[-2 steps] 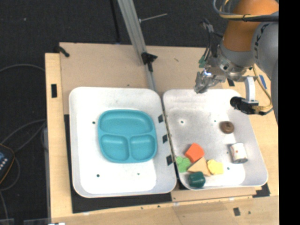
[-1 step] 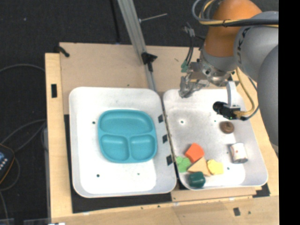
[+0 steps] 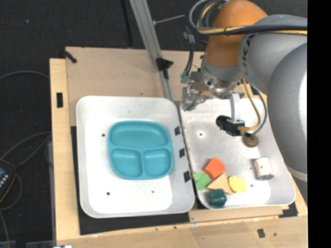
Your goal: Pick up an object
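Nearest me, along the lower edge of the right bin (image 3: pixel 279 190), the small objects lay bunched: a dark green block (image 3: pixel 216 198), a tan wedge (image 3: pixel 221 183), a yellow piece (image 3: pixel 237 184), a light green piece (image 3: pixel 201 180) and an orange block (image 3: pixel 214 167), most of them touching. A white cube (image 3: pixel 262 168) sat apart at lower right. In the left bin (image 3: pixel 88 138) lay a teal divided plate (image 3: pixel 139 149).

Farther up, the gripper (image 3: pixel 192 100) hung over the right bin's upper left corner, close to the wall between the bins, well apart from the cluster. I could not tell how its claw was set, and I saw nothing in it.

A descent there risked striking the bin wall. Among the crowded pieces, it risked nudging neighbours or pinching two together.
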Robot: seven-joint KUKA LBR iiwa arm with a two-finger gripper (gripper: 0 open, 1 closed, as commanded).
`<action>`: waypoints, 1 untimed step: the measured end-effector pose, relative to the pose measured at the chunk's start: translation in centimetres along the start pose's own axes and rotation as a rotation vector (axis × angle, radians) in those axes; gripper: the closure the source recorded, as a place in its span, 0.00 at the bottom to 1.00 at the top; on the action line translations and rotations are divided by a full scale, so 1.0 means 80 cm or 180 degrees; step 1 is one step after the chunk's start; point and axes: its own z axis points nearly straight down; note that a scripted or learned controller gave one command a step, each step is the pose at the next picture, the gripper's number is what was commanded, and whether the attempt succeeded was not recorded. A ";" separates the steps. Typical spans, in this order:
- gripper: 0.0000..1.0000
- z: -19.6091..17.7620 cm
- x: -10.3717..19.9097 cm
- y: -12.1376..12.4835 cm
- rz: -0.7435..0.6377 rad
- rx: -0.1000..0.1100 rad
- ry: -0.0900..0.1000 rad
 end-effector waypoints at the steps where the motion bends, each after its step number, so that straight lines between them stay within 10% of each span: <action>1: 1.00 0.004 0.057 -0.007 -0.0001 0.0002 0.0002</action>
